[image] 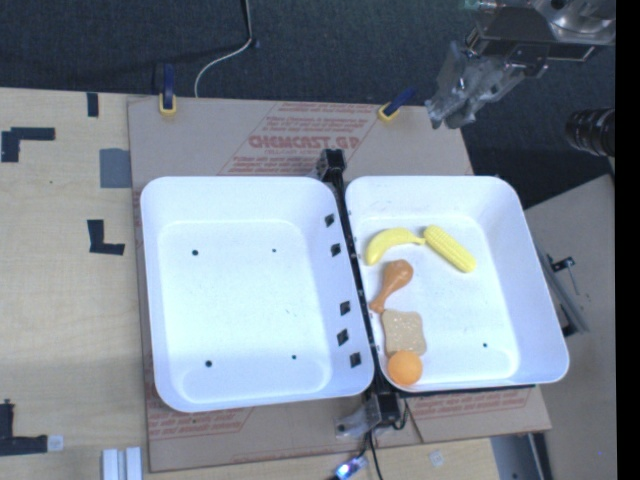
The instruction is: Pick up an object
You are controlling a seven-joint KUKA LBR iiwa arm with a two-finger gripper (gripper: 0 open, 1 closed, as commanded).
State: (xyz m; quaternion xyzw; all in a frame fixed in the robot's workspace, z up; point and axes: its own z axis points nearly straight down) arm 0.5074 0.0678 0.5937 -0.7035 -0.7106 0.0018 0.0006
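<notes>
Cardboard point(300, 138), red "CHEMCAST GP" print, hand point(455, 108) above

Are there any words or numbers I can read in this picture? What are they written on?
"CHEMCAST GP": red print, seen upside down, on the brown board under the two white bins.
A smaller red line beside it on the same board: too blurred to read.
Faint red print on the board's front edge, below the bins: too small to read.
The toy foods carry no readable text.
</notes>
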